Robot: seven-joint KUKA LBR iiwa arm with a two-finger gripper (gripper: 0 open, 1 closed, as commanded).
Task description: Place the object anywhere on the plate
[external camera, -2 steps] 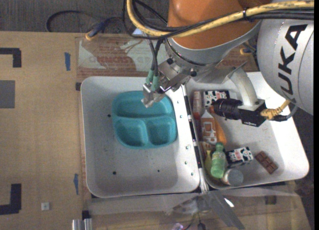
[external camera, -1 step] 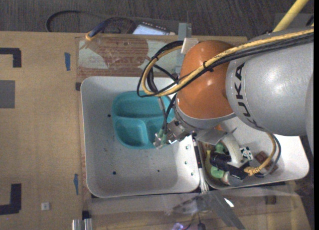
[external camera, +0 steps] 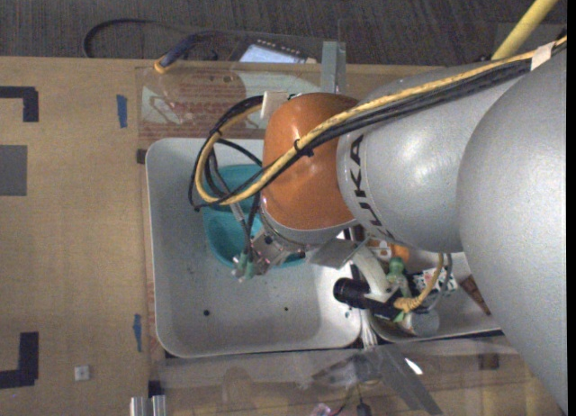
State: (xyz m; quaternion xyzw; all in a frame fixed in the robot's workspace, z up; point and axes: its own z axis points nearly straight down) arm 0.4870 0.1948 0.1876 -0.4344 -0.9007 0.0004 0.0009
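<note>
A teal plate [external camera: 225, 225] lies in the left white bin [external camera: 180, 252], and the arm's orange band and cables hide most of it. My gripper [external camera: 244, 266] hangs low over the plate's near rim, at the edge toward the bin's middle. A small greenish bit shows at its tip, too small to tell what it is. Whether anything is held cannot be made out.
The grey arm covers the right bin [external camera: 477, 320] almost entirely. A cluster of small items [external camera: 409, 293] in orange, green and grey shows under the arm there, beside a brown piece [external camera: 474, 299]. Bare bin floor [external camera: 234, 315] lies in front of the plate.
</note>
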